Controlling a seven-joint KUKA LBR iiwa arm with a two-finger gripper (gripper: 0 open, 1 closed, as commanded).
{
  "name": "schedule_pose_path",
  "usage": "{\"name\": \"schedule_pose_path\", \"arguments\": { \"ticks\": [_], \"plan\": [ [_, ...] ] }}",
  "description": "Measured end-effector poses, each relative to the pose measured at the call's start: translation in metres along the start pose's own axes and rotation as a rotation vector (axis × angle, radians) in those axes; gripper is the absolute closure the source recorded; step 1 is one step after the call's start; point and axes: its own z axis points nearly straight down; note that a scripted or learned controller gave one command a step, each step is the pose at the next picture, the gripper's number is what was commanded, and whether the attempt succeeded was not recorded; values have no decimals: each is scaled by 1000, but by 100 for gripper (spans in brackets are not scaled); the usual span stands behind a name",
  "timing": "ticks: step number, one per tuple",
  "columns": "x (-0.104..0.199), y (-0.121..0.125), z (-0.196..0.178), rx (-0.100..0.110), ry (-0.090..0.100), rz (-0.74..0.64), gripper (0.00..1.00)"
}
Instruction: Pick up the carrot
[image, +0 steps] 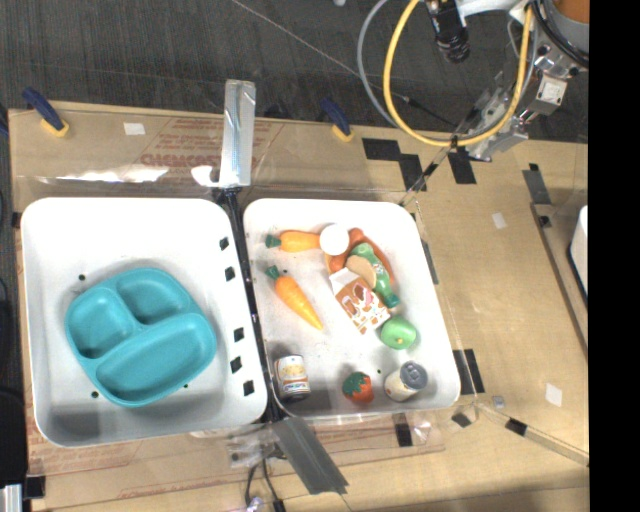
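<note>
Two orange carrots with green tops lie in the right bin (428, 262). One carrot (298, 300) lies slanted at the bin's left middle. The other carrot (298, 241) is shorter and rests near the back wall, beside a white ball (334, 239). My gripper (485, 135) hangs outside the bins, above the bench beyond the right bin's back right corner and well away from both carrots. Nothing is seen in it.
The right bin also holds a snack box (360, 303), a hot dog (366, 264), a green apple (398, 333), a small can (291, 377), a red strawberry (358, 387) and a grey-lidded jar (408, 380). A teal divided plate (140, 335) lies in the left bin (50, 250).
</note>
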Motion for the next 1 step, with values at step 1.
{"name": "schedule_pose_path", "arguments": {
  "ticks": [1],
  "plan": [
    [-2, 1, 110, 2, -17, -1, 100]
  ]
}}
